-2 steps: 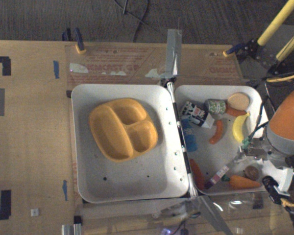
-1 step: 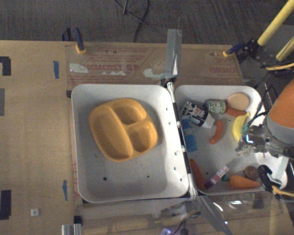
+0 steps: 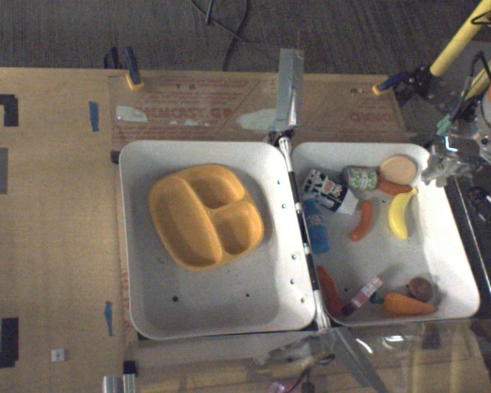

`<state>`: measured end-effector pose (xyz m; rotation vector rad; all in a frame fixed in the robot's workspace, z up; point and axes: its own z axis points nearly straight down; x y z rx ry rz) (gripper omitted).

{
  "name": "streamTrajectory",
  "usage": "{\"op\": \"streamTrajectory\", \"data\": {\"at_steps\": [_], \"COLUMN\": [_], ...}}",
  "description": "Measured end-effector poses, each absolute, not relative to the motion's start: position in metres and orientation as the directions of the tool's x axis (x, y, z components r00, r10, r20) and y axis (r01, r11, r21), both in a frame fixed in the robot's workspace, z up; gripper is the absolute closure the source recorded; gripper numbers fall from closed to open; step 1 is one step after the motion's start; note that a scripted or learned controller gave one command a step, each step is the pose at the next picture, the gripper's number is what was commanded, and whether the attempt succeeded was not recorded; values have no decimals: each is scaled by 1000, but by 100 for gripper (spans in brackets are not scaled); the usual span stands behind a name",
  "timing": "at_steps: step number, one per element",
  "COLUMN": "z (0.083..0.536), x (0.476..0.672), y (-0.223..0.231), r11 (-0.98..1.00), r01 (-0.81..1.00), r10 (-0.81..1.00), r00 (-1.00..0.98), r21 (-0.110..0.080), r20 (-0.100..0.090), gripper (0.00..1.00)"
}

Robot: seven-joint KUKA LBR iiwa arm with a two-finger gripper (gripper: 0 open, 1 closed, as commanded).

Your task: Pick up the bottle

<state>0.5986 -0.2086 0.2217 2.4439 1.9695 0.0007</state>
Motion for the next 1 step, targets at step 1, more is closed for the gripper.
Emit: {"op": "streamTrajectory", "data": {"at_steps": [1], "z": [234], "x": [668], "y": [-206], "r11": [-341], "r01": [940], "r10": [940], "r00": [341], "r21": [2], "r20": [-2], "gripper": [100]}}
